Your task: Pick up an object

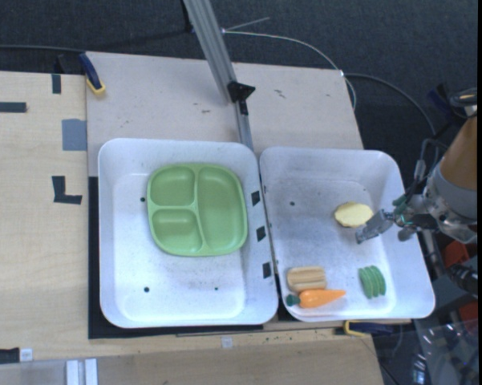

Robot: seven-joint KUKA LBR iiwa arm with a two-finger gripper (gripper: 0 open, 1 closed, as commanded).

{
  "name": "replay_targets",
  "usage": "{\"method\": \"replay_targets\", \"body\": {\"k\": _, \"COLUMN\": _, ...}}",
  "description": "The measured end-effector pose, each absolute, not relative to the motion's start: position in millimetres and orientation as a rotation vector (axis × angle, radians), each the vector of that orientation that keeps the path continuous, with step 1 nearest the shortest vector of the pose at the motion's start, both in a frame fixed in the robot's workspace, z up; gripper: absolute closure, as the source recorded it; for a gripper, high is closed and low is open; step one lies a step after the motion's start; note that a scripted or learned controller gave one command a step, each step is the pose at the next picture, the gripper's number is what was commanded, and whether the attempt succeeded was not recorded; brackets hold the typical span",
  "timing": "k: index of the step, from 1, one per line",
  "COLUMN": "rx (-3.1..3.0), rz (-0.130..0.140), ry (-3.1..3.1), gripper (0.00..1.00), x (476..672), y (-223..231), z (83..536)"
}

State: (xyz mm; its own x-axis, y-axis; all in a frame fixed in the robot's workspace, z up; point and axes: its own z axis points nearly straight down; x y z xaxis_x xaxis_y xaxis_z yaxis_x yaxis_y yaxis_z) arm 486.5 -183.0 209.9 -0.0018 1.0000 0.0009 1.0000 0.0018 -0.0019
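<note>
The right bin (385, 167) holds a pale yellow rounded piece (353, 214) near its right wall. Along the bin's front lie a tan bun-like piece (305, 278), an orange carrot (322, 297) and a green ribbed piece (372, 281). My gripper (382, 222) comes in over the bin's right wall, low and just right of the yellow piece, close to it or touching its edge. I see nothing held in it.
The left bin (120, 295) holds a green divided plate (197, 209). A grey metal pole (212, 38) slants down from the top to the seam between the bins. Cables run behind the right bin.
</note>
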Motion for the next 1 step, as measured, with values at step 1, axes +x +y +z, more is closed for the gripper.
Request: {"method": "replay_targets", "body": {"k": 1, "rx": -2.218, "rz": 0.001, "ry": -2.222, "gripper": 0.00, "x": 486.5, "y": -183.1, "z": 209.9}}
